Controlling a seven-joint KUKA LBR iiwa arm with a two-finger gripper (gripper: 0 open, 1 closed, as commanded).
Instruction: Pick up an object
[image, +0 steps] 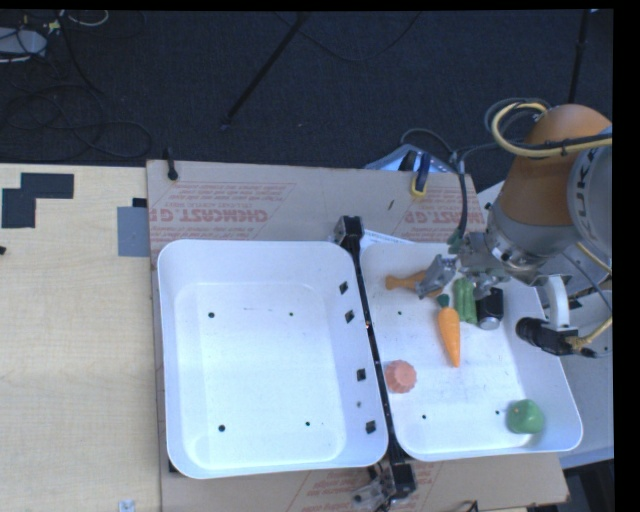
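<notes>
We count two white bins: the left bin (255, 360) and the right bin (480, 410). In the right bin we count one orange carrot (450, 335), one pink round piece (401, 377), one green ball (524, 417), one green stick-shaped item (466, 300).

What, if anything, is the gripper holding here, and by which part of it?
It cannot be told. The gripper sits low in the right bin, by the top of the carrot and a green object, but no grasp is visible.

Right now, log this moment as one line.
gripper: over right bin, by carrot | carrot, green ball, pink disc: lying in bin
</notes>
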